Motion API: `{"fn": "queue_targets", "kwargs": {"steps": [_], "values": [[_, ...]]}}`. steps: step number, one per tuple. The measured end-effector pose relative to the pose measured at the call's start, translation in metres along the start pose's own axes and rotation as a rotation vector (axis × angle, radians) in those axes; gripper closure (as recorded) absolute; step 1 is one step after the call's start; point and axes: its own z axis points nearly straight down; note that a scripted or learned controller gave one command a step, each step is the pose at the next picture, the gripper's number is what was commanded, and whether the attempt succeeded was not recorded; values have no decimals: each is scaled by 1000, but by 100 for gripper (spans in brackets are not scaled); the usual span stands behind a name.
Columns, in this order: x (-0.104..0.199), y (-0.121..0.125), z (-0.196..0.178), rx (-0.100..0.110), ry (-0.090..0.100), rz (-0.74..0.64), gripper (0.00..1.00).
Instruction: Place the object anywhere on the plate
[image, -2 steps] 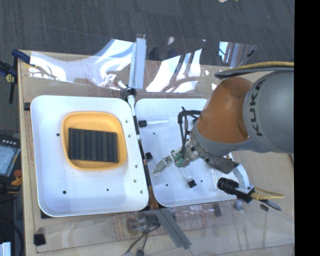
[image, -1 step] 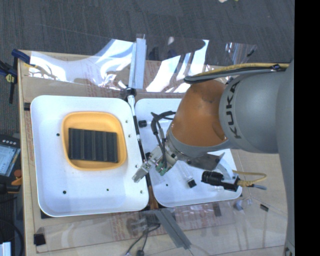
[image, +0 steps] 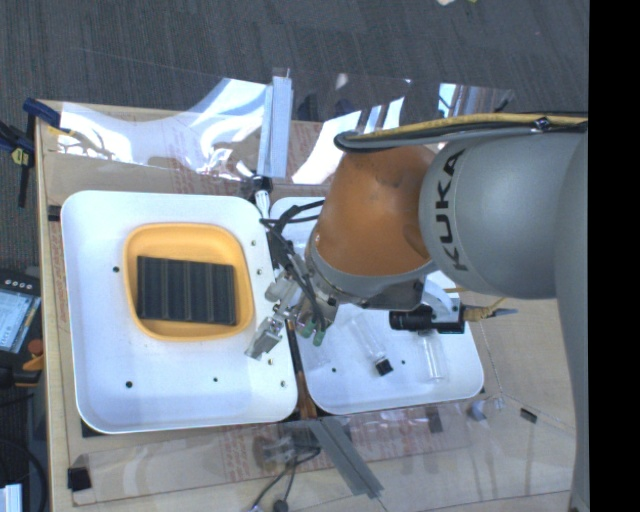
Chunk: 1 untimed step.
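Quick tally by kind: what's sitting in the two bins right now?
Plates: 1, yellow with a dark ridged centre, left bin.
Small black blocks: 1, right bin.
Clear tubes: 2, right bin.
Total: 4.

Bench (image: 160, 455) with two white bins (image: 100, 380) side by side

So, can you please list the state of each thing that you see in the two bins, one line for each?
Yellow square plate with dark ribbed centre: flat in left white bin, nothing on it.
Small black block: on floor of right white bin, not on plate.
Clear plastic tube: lying in right bin.
Gripper: low over the bins' shared edge, beside the plate.
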Motion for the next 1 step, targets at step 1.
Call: {"fn": "queue_targets", "kwargs": {"steps": [1], "values": [[23,37,12,1,2,-312,0]]}}
